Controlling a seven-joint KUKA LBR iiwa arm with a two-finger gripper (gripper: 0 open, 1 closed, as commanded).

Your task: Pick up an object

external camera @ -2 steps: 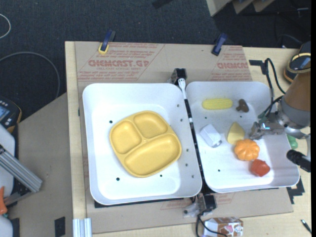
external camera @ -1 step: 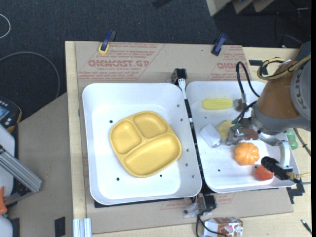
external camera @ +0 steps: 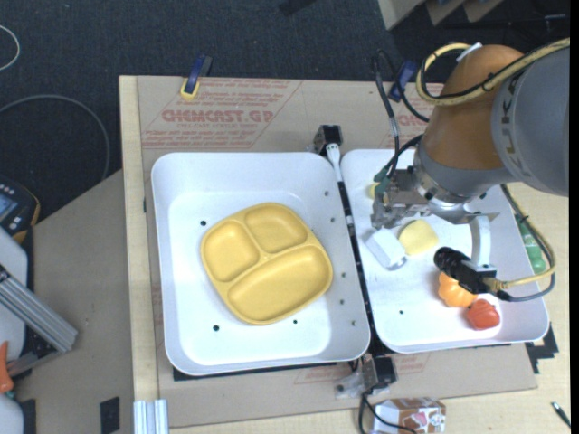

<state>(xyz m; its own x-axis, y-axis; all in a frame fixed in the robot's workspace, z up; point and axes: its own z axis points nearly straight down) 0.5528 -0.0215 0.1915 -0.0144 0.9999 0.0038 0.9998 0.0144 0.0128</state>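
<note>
Two shallow white bins side by side on cardboard-topped bench. All places below given rel. to gripper, as seen from camera.

Gripper down inside right bin, in that bin's upper-left part. Arm reaching in from right & above, w/ orange band over wrist. Jaw opening: can't tell from this angle, wrist body covering most of it. Can't tell if anything gripped either.

White block just below gripper, tilted, lying on bin floor. Very close to gripper tip; touching or not, can't tell. Pale yellow lump just below-right of gripper, right beside white block, maybe touching it.

Orange piece further below-right of gripper, red piece beyond that. The two next to each other, towards bin's lower-right corner. Green item well to right of gripper, along right bin's far wall, partly hidden.

Left bin to left of gripper, w/ yellow three-compartment plate lying flat approx mid-bin, well apart from gripper. Blue/yellow clamp far up-left of gripper, at bench edge.
</note>
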